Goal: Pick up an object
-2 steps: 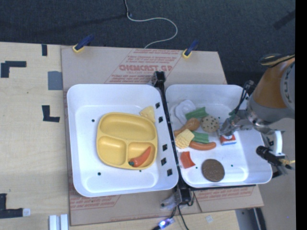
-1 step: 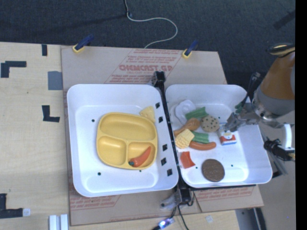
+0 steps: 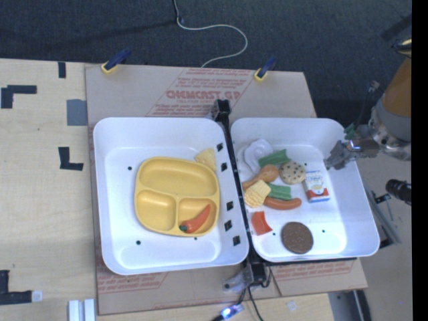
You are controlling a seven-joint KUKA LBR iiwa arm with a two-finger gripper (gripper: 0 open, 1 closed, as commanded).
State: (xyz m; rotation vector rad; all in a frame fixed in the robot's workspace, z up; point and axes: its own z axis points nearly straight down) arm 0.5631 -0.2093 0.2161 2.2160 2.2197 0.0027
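Two white bins sit side by side on the counter (image 3: pixel 40 179), over a sheet of cardboard (image 3: pixel 200 92) clipped at its top edge.

The left bin (image 3: pixel 110 179) holds a yellow tray (image 3: pixel 167 179) with three compartments. A carrot (image 3: pixel 196 220) lies in the tray's lower right compartment, and a pale yellow wedge (image 3: pixel 206 158) rests just off the tray's upper right corner.

The right bin (image 3: pixel 354 212) holds a cluster of toy food in its left half. A white piece (image 3: pixel 254 154) lies at the upper left, with a green piece (image 3: pixel 273 158) touching it on the right. Below them are a brown roll (image 3: pixel 266 174) and a cookie (image 3: pixel 291 173), side by side. A small carton (image 3: pixel 315 184) stands just right of the cookie. Corn (image 3: pixel 256 194) lies at the left, with a second green piece (image 3: pixel 281 192) and a sausage (image 3: pixel 283 204) to its right. A red piece (image 3: pixel 261 224) sits lower left, and a dark brown disc (image 3: pixel 296 237) lies near the bin's bottom edge.

The arm (image 3: pixel 398 105) enters from the right of the frame. The hand (image 3: pixel 340 154) hovers over the right bin's upper right part, near the rim, well apart from the carton and the rest of the food. Nothing is between its fingers; whether they are spread or pressed together cannot be told.
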